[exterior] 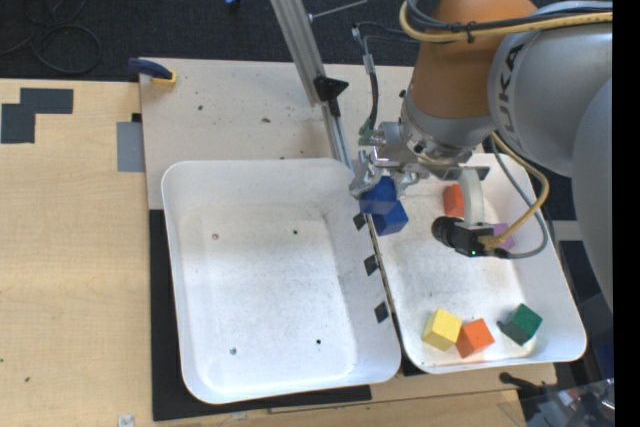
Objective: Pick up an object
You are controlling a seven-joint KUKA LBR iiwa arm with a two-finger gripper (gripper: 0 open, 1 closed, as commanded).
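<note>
Presently I log, leftward of the divider: left bin [260,295], bare. At the divider: gripper [380,183], fingers closed on blue block [385,211], lifted for carrying. Rightward: yellow block [442,328], orange block [475,336], green block [521,323], loose.

Blue block [384,207], seemingly lifted over bins' divide.

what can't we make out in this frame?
- Gripper fingers: hidden by the wrist above, so the hold on the blue block is unclear.
- Orange piece in the right bin: partly behind the arm, shape unclear.
- Purple item: mostly covered by a black part.
</note>
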